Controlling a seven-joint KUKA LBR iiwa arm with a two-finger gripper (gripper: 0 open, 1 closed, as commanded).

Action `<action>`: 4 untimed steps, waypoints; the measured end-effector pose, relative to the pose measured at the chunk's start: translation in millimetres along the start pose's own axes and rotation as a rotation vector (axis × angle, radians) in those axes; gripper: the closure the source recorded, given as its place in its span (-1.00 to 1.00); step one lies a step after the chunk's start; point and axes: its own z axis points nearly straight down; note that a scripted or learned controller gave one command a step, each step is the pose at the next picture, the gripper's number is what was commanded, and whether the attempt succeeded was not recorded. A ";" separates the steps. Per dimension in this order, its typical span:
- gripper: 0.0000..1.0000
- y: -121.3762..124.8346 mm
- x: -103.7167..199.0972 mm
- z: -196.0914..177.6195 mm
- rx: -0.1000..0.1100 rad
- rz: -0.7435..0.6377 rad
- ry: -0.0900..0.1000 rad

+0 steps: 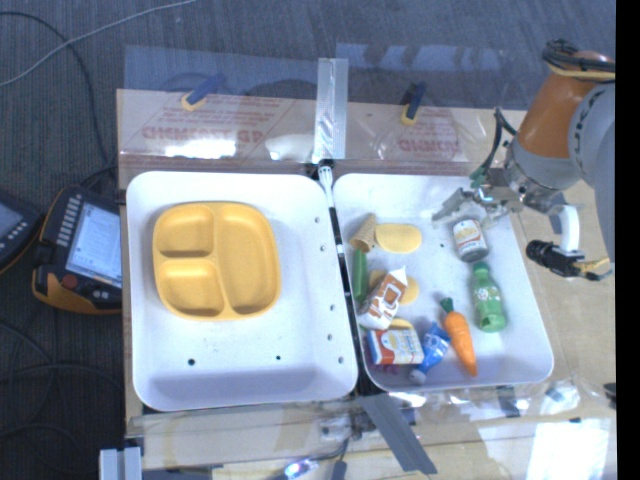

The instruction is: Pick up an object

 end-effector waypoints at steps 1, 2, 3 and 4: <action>-1.00 -6.9 5.3 28.1 0.000 -0.021 0.008; -1.00 8.2 4.6 34.1 0.004 -0.141 0.007; -1.00 -7.5 4.9 33.6 -0.008 -0.155 0.003; 1.00 -8.7 1.2 24.6 -0.008 -0.150 0.000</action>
